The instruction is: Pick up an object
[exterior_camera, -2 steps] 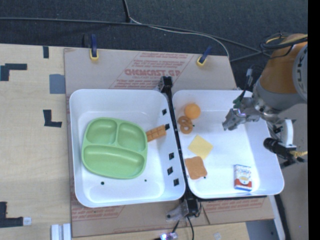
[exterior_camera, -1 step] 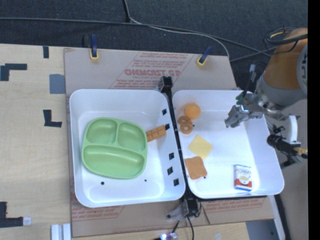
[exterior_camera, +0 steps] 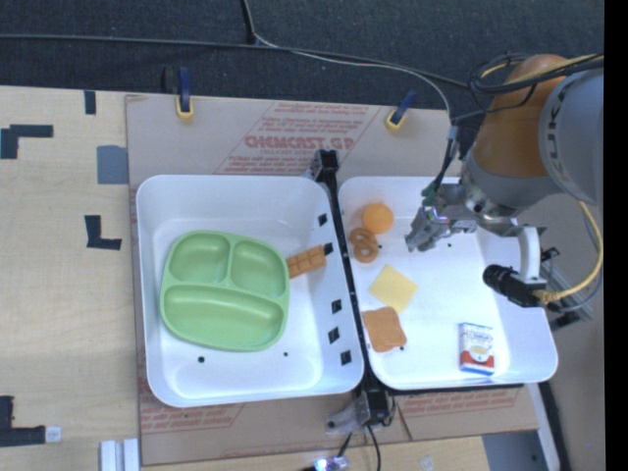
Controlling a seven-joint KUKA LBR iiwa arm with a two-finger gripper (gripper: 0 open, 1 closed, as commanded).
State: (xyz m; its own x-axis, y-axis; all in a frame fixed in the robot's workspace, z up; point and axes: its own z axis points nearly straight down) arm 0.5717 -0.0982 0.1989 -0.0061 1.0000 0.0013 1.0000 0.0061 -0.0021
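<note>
An orange ball (exterior_camera: 377, 217) is lying in the right bin (exterior_camera: 520, 366), touching a small pretzel (exterior_camera: 363, 246), with a yellow cheese slice (exterior_camera: 392, 287) and toast (exterior_camera: 385, 330) below (a small carton (exterior_camera: 477, 348) is sitting further right). The gripper (exterior_camera: 425, 234) is hovering just right of the ball, grasping nothing; its closure I cannot tell.

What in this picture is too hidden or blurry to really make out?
- Gripper, camera view: small and blurred; whether it is open or shut cannot be told.
- Small box in the right bin: print too small to read.
- Brown piece beside the green tray: too small to identify.
- Arm: cut off by the right edge.
</note>
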